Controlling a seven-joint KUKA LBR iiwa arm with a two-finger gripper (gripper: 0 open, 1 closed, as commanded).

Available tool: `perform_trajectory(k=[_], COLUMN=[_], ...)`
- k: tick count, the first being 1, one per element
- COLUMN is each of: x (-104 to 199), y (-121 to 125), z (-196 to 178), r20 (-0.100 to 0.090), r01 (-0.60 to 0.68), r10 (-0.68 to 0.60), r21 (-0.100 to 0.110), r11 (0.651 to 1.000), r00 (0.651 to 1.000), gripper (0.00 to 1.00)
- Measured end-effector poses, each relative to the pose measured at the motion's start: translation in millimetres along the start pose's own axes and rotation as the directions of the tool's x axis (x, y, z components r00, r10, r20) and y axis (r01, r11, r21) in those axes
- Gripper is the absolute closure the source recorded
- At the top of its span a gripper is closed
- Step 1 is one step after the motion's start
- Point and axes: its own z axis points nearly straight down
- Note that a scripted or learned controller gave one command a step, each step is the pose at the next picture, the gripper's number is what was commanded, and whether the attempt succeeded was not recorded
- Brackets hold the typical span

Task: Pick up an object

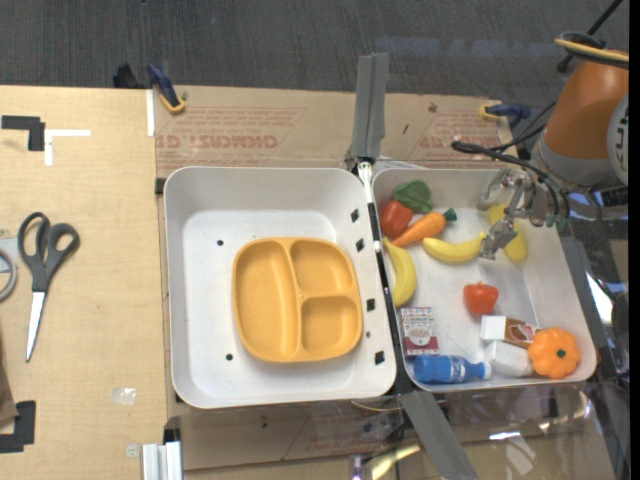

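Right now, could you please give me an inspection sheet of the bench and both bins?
Surface: wooden bench bearing two white bins, left bin and right bin, on cardboard.
Job's things: right bin holds two bananas, carrot, red pepper, green vegetable, small red pepper, pumpkin, blue bottle, small carton.
Clutter: yellow divided plate in left bin; scissors on the bench.
Grippers: gripper low over the right bin, beside the right end of the upper banana; nothing seen held.
Cables: black cables by the wrist.
Surroundings: blue clamps on the cardboard edge; dark floor.
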Motion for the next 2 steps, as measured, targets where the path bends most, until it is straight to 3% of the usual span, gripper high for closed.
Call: perform_trajectory(k=[1, 2], x=[-2.5, 27.4], y=[1.4, 42.8], z=[-12.5, -135.2], r20=[0.009, -0.002], r01=[0.004, -0.24], r10=[-0.004, 0.24], r21=[0.002, 0.001], r11=[1.0, 0.971], r00=[1.0, 0.971], gripper=[1.0, 1.0])
